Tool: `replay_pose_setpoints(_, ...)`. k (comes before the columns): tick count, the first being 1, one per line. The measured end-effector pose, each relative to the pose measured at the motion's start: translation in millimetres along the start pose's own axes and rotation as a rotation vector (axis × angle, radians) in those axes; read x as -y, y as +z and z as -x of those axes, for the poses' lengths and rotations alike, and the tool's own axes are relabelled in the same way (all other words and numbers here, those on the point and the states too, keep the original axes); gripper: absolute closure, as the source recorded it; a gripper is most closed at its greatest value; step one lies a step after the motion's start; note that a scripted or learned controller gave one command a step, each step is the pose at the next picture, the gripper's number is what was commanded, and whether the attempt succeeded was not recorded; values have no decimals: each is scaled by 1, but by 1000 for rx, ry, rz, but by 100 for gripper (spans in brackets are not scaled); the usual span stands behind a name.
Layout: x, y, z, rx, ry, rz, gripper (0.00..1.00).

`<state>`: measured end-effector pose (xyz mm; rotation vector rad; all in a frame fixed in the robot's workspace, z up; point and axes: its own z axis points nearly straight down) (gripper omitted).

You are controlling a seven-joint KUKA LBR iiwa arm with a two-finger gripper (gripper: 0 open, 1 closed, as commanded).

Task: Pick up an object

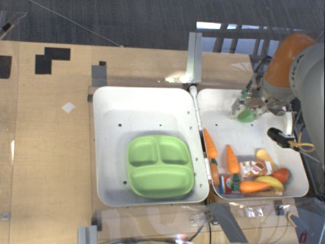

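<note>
My gripper [248, 109] is low in the far part of the right bin [223, 123], reaching in from the right. Its fingers are open and stand either side of a small round green object [246, 116] that lies on the bin floor just below them. At the near end of that bin lies a heap of toy food: two orange carrots [231, 158], a long orange piece [209, 145] along the left wall, a banana [269, 181], a red tomato [283, 175] and a small printed box [250, 169].
The left bin [114, 111] holds a green divided plate [160, 165] at its near middle. A metal divider [195, 116] runs between the bins. The arm's grey body and orange band [287, 60] hang over the right bin's far right corner.
</note>
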<state>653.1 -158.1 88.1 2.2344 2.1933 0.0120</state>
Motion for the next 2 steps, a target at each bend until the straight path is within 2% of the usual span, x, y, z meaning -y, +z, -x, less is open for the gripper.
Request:
replay_pose_setpoints(1, -3, -10, -3, -2, -10, 4, 100)
replay_pose_setpoints(2, -17, -95, -90, -3, -4, -10, 100)
